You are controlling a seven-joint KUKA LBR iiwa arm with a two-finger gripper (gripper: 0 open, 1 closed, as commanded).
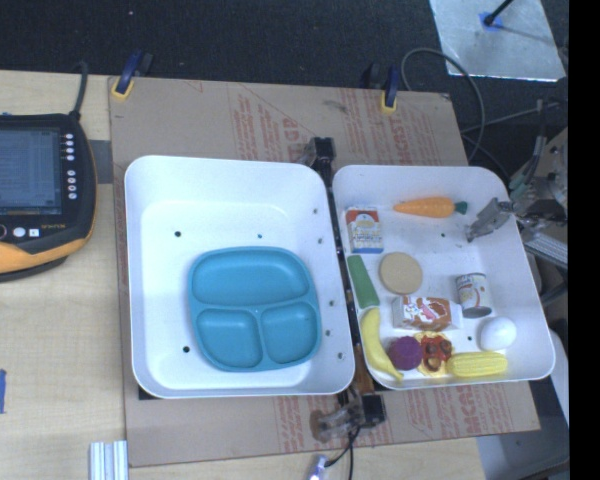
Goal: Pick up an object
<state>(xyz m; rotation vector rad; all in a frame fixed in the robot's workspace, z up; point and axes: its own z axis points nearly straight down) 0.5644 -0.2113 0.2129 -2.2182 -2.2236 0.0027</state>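
Right bin [520, 268], near edge at 6 o'clock: yellow corn [477, 365], banana [376, 343], purple fruit [405, 352], white egg [497, 334]. Mid: small can [471, 293], tan disc [401, 272]. Far, 12 o'clock: orange carrot [425, 207]. Gripper [488, 218] at 2 o'clock, holding nothing visible; finger spread cannot be told.

A robotics lab: clamped cardboard [280, 108], teach pendant [30, 193], white bins [150, 198].

The right bin [520, 268] holds the loose objects: an orange carrot [425, 207] lying flat near its far wall, a small carton [364, 230], a green stick [362, 280], a tan disc [401, 272] and a small can [471, 292]. Along the near wall lie a banana [377, 346], a purple ball [406, 352], a yellow corn cob [478, 365] and a white egg [497, 334]. The left bin [150, 268] holds a blue divided plate [253, 307] lying flat.
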